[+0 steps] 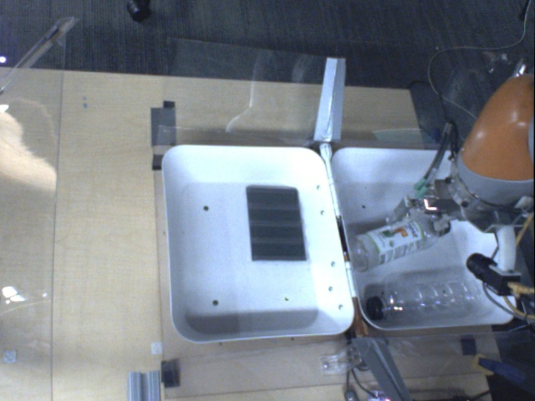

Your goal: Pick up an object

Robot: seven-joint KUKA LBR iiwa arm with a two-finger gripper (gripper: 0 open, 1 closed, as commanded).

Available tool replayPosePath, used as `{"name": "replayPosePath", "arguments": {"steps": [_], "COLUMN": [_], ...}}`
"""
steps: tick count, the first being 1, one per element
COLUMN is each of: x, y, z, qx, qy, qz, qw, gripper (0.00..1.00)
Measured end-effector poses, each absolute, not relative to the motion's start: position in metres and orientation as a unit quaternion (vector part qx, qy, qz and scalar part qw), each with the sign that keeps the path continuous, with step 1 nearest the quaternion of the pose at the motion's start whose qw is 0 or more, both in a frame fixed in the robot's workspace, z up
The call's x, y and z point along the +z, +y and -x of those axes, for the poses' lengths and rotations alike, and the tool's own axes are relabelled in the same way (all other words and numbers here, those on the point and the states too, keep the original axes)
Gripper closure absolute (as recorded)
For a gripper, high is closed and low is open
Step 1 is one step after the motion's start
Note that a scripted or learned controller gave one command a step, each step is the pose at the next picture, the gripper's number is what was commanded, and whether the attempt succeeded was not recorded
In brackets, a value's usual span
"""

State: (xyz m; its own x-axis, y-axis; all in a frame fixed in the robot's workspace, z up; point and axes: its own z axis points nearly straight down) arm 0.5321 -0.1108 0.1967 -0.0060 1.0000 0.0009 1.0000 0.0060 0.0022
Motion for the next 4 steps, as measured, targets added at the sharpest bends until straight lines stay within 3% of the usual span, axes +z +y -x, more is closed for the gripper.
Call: {"name": "replayPosePath", "arguments": {"steps": [1,2,3,4], "x": [0.160,0.117,0.088,0.100], "y": [-0.126,-0.121,-0.180,-0.179], "z": [-0.505,-0.554,-0.596,-0.598], "qx": [0.0017,0.0017,0.0011,0.0027], "qy": [0.703,0.686,0.718,0.719], "qz": [-0.712,-0.727,-0.696,-0.695], "qw": [0.002,0.001,0.004,0.005], "gripper": [0.00,0.00,0.00,1.00]}}
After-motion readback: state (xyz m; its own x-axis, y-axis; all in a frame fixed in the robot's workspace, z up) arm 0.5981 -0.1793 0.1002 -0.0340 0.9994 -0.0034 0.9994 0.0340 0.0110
